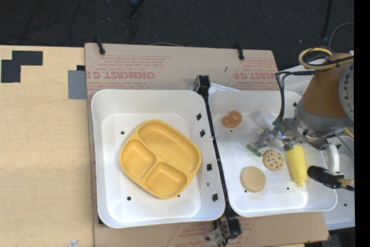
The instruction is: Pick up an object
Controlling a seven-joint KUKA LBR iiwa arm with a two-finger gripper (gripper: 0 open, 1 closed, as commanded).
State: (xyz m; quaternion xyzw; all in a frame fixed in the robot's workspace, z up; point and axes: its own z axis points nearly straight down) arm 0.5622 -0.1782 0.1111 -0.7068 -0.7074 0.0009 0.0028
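The right bin (289, 202) holds an orange ring (232, 119), a round dotted cracker (273, 159), a tan disc (252, 179), a yellow corn-like piece (297, 164) and a small grey-green item (255, 141). My gripper (276, 133) is low in this bin, reaching in from the right. It sits just above the cracker, between the grey-green item and the yellow piece. The wrist hides its tips, and I see nothing clearly held.
The left bin (107, 124) contains a yellow divided plate (160, 158). A black divider (211, 147) runs between the bins. Cardboard (173, 66) lies behind them, and the wooden bench (40, 153) stretches to the left.
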